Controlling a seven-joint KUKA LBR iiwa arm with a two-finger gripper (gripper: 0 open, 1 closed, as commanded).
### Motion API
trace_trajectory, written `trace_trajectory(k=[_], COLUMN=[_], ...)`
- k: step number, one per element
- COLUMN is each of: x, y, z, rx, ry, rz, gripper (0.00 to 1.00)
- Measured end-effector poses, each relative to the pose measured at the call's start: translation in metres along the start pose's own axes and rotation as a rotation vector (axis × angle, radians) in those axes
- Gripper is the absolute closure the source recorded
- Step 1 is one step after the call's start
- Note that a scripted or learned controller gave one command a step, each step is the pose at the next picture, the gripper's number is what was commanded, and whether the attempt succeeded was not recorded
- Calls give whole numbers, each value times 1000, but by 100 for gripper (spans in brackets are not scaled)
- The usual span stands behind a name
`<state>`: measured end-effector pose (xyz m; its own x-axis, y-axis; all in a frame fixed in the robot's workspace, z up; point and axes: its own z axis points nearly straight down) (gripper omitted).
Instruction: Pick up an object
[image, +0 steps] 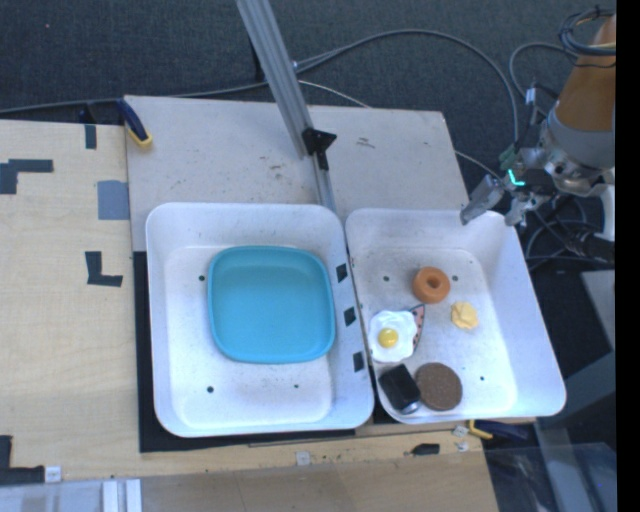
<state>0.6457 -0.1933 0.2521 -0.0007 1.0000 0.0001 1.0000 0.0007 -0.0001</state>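
Nearest, black block (399, 386) and brown disc (438, 386) crowd the right bin (520, 300) front rim; claw (490, 205) hovers over its far corner, opening indiscernible.

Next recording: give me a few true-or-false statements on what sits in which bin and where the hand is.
1. The blue plate lies in the left bin. True.
2. The donut sits on the blue plate. False: it lies in the right bin.
3. The hand is above the right bin's upper right corner. True.
4. The fried egg is between the hand's fingers. False: it lies on the bin floor.
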Motion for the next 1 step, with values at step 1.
trace_trajectory(k=[1], x=[0], y=[0], z=[0], rx=[0], ry=[0], rz=[0], gripper=[0])
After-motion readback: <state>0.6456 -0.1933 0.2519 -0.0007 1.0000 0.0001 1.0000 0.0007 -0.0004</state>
